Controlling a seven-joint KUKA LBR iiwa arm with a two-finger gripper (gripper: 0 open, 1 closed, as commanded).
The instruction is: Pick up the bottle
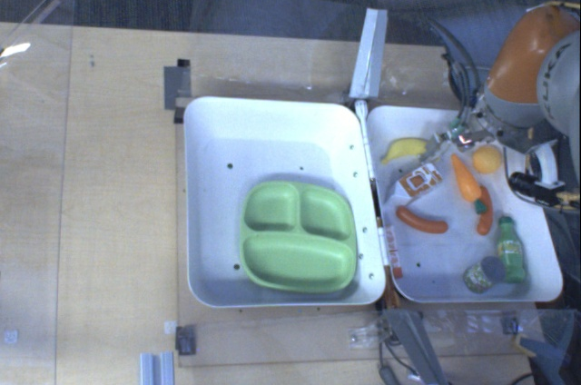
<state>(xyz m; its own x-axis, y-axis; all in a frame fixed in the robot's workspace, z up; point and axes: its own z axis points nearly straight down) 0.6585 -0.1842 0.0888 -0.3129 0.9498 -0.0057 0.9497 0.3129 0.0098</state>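
Observation:
The bottle (509, 251) is green with a green cap and lies in the right bin (427, 283) near its front right corner, cap pointing toward the back. My gripper (459, 137) hangs over the back of the same bin, above the top end of a carrot (466, 178). It is well behind the bottle and apart from it. The orange wrist band (526, 56) and grey arm reach in from the right, above the bin's far right corner.
In the right bin with the bottle lie a banana (404, 149), a small orange-and-white carton (420, 182), a sausage (422, 221), a yellow fruit (487, 159), a red pepper (484, 212) and a round greyish item (482, 274) touching the bottle. The left bin (218, 138) holds a green divided tray (298, 235).

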